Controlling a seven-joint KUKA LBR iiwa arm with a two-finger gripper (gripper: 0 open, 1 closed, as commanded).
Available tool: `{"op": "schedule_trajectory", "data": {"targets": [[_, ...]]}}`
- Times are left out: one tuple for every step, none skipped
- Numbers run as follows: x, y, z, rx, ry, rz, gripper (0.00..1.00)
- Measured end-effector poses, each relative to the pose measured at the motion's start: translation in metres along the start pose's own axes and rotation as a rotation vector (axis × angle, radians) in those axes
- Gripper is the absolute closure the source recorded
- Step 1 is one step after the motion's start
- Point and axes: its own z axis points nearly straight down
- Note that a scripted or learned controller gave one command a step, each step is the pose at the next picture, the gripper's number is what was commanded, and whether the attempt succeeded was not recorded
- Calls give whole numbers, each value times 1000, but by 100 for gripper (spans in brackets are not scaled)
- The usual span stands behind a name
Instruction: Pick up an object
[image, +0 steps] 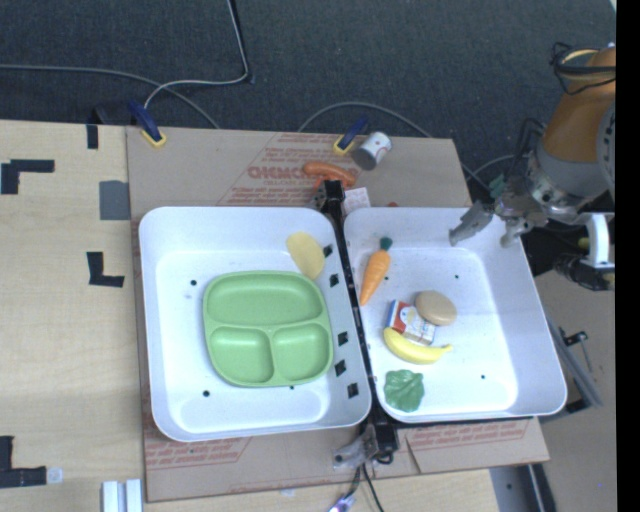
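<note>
Two white bins side by side on the bench (60, 300), seen from above at a slant. Gripper (486, 226) hung over the far right corner of the right bin (520, 340), fingers (462, 232) spread apart, nothing between them, arm (580, 120) reaching in from the right. Left of the gripper and a little nearer: orange carrot (373, 272), tilted, just beside the wall between the bins. Nearer than the gripper and to its left, in the middle of the same bin: tan round piece (436, 307) touching a small red-and-white carton (408, 320), with a yellow banana (415, 348) against the carton's near side. Nearer still: green leafy piece (404, 389), close to the near wall. Well to the left of the gripper, in the left bin (165, 250): green divided plate (268, 329), and a pale yellow piece (306, 253) beside the plate's far corner. Beyond the bins, left of the gripper: orange-red sausage-like piece (330, 171) and a small grey cylinder (371, 150) on the cardboard (220, 170).
</note>
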Motion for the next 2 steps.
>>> {"op": "schedule_trajectory", "data": {"targets": [[74,-46,72,3,2,-1,0],[97,-69,109,-29,-12,1,0]]}}
